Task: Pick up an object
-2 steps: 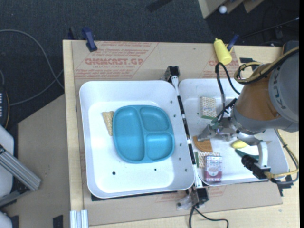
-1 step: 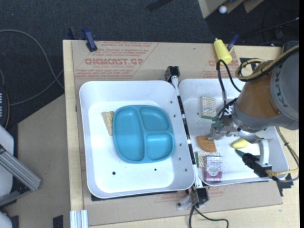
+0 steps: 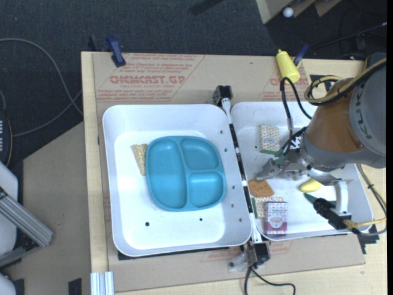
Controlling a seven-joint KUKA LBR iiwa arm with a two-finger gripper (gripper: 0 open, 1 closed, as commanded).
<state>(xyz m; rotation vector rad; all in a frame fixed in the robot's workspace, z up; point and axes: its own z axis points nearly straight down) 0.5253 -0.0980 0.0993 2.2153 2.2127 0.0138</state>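
Where tool hovers, cracker just below-left.

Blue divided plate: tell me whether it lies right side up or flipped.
Right side up: the blue divided plate shows three open compartments facing the camera, in the left bin.

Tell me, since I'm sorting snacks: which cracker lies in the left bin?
The pale cracker tucked against the blue plate, left side. The orange cracker lies in the right bin.
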